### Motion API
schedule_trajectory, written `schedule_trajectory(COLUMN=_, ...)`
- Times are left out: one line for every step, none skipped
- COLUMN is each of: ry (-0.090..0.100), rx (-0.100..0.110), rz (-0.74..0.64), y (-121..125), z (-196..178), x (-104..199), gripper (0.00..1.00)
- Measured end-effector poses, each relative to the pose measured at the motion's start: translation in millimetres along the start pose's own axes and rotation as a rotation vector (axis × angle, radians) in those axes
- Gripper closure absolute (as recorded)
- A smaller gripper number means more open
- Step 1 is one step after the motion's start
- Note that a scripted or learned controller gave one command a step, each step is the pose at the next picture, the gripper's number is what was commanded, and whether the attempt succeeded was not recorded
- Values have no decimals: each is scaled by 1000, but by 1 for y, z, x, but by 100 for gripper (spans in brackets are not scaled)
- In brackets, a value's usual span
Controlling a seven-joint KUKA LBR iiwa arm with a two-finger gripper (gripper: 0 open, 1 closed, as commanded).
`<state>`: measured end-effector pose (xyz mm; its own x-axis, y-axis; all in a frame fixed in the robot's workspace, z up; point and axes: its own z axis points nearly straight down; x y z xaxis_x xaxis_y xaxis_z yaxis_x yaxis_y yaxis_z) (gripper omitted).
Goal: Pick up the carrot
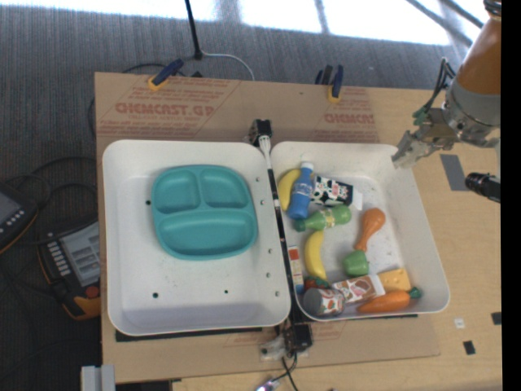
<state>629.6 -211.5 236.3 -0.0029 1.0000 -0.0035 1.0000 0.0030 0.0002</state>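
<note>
The bench [163, 104] under me is a brown board carrying two shallow white bins side by side, the left bin [122, 300] and the right bin [427, 243], their inner rims touching along the middle. In the left bin a teal divided tray [203, 212] lies flat, nearer the far rim than the near one. My arm [480, 72] comes in over the far right corner of the bench, its orange band showing above the grey wrist. My gripper [407, 151] hangs just above the far right corner of the right bin, outside the clutter and well apart from the toys; I cannot tell from here how its tips stand, and nothing shows between them. In the right bin, a yellow banana [314, 255] lies lengthwise near the inner rim, and a blue bottle [300, 192] with a white cap lies in the far part beside a black-and-white carton [334, 191]. An orange drumstick-shaped toy [369, 226] lies tilted toward the middle of the bin, with a green pepper [355, 262] just below it and a green piece [328, 217] to its left. The carrot [386, 302] lies on its side along the near rim of the right bin, close to the near right corner, its green top pointing to that corner; it touches a small packet [350, 290] on its left and sits just beside a yellow cheese wedge [396, 280]
</note>
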Motion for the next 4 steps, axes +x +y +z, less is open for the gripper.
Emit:
schedule_trajectory(ry=1, rx=2, rz=382, y=38, z=47, x=-12, gripper=100)
schedule_trajectory(ry=-2, rx=2, rz=381, y=39, z=37, x=-13, gripper=100)
schedule_trajectory(ry=-5, rx=2, rz=379, y=39, z=27, x=-13, gripper=100)
schedule_trajectory(ry=-8, rx=3, rz=377, y=39, z=17, x=-12, gripper=100)
